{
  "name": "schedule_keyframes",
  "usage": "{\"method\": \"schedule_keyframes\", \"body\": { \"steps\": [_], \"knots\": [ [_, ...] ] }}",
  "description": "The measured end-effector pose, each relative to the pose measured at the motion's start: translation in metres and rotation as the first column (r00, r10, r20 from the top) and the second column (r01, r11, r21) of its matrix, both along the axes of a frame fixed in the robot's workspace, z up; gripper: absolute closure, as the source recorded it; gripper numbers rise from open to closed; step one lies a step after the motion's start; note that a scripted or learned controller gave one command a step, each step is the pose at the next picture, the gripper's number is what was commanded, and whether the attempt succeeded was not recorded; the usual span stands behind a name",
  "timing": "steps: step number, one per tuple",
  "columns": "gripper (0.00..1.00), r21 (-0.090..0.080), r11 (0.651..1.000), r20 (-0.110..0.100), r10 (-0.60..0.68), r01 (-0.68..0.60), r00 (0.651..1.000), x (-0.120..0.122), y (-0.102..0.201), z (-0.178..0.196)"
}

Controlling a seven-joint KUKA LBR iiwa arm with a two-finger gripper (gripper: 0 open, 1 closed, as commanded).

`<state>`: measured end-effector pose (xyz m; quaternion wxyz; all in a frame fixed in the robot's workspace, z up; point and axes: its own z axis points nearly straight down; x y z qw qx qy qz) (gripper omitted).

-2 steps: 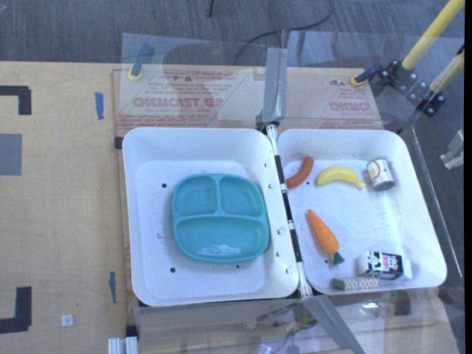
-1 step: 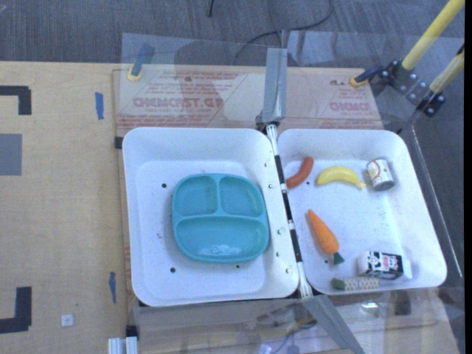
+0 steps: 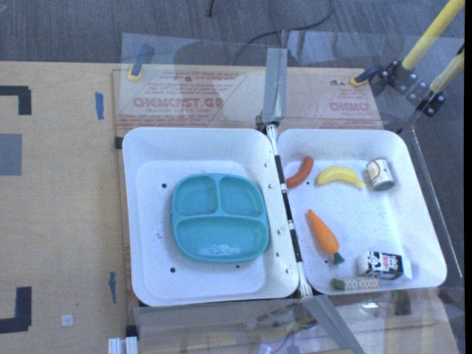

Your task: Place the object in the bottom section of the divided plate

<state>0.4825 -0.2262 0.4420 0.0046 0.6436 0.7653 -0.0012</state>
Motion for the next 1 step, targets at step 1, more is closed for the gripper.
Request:
{"method": "schedule_keyframes", "body": {
  "steps": [1],
  "knots": [
    [1.00,-0.004,1.000,0.003,0.001,-0.001,1.000,0.0020,-0.0008,0.0101]
  ]
}}
